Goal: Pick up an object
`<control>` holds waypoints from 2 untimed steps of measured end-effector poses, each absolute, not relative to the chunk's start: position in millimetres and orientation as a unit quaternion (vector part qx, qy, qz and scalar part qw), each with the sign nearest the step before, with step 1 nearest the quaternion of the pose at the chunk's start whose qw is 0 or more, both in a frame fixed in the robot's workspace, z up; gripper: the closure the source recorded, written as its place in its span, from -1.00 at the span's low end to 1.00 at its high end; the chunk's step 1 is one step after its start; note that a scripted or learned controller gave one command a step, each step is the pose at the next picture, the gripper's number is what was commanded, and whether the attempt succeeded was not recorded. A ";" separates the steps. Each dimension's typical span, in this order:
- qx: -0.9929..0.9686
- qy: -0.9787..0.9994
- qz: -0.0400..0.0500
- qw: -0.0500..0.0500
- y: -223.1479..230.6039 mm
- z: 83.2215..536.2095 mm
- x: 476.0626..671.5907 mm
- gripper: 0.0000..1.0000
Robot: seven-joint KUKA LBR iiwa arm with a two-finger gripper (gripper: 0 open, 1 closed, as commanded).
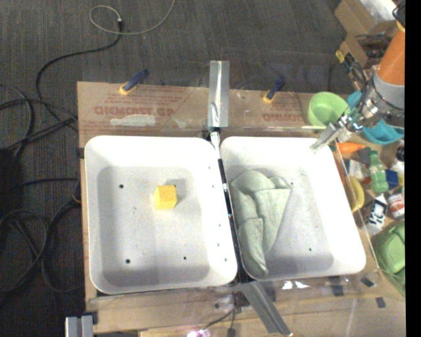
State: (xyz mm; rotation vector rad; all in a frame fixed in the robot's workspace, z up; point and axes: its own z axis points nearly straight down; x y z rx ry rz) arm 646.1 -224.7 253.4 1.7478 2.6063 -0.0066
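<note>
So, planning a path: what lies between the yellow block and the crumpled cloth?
In the camera view, bare bin floor, then the two bins' adjoining rims separate yellow block and cloth.

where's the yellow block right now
The yellow block lies in the left bin, a little above its middle, apart from the pale cloth in the right bin.

Bench on a dark carpeted floor, seen from above.
A brown board [191, 108] tops the bench, held by two clamps [133, 81] at its far edge. Black cables [39, 99] trail over the carpet [276, 33] at left and top. A cardboard box [362, 16] sits at top right, above a clutter of coloured toys [378, 178] along the right side.
</note>
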 end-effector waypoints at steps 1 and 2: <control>0.511 0.859 -0.001 0.001 -223.0 269.0 622.6 -1.00; 0.462 0.887 -0.001 0.002 -221.4 249.8 658.1 -1.00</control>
